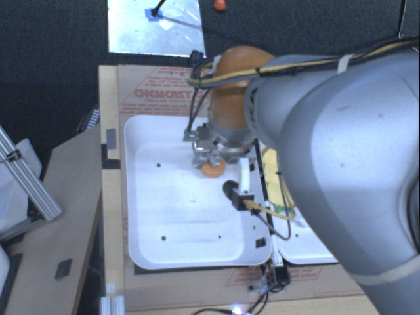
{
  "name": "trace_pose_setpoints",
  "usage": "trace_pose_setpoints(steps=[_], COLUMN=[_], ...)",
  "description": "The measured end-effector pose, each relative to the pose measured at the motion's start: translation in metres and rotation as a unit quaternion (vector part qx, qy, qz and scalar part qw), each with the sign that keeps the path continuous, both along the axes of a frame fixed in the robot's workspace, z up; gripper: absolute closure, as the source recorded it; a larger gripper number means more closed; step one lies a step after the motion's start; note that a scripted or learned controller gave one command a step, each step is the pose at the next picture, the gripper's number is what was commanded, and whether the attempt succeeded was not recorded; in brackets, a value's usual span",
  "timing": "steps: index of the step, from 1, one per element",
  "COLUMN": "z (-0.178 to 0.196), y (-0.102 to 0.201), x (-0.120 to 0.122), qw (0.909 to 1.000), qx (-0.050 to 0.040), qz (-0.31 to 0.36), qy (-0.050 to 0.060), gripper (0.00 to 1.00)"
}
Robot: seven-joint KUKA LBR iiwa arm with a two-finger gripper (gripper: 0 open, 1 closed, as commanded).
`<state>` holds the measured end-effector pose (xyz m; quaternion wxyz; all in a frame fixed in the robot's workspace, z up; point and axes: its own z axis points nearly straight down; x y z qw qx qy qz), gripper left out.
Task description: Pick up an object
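Observation:
A small orange round object (212,169) lies in the left white bin (157,241), near its far right part. My gripper (209,157) hangs right over that object, its lower end touching or nearly touching the object's top. The grey arm with its orange band reaches in from the right and covers the gripper's upper part.
The right bin (308,251) is mostly hidden under the arm; something yellow (281,189) shows in it beside the divider. A shiny metal sheet (154,18) and a small orange ball (220,4) lie on the dark floor beyond the bench. Metal rails (26,182) stand at the left.

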<state>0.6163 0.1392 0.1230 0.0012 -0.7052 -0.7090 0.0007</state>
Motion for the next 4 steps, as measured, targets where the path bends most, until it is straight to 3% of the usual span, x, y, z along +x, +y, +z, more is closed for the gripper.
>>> trace_pose_setpoints(steps=[1,2,3,4], z=[0.067,-0.027,0.022,0.121], y=[0.080,0.094,0.094,0.094], x=[0.029,-0.057,-0.086,-0.131], qw=[1.0000,1.0000,1.0000,1.0000], qx=[0.0009,0.0011,-0.0007,-0.0013], qz=[0.001,-0.002,-0.001,-0.001], qy=[-0.004,-0.004,0.000,0.001], gripper=[1.00,1.00,1.00,1.00])
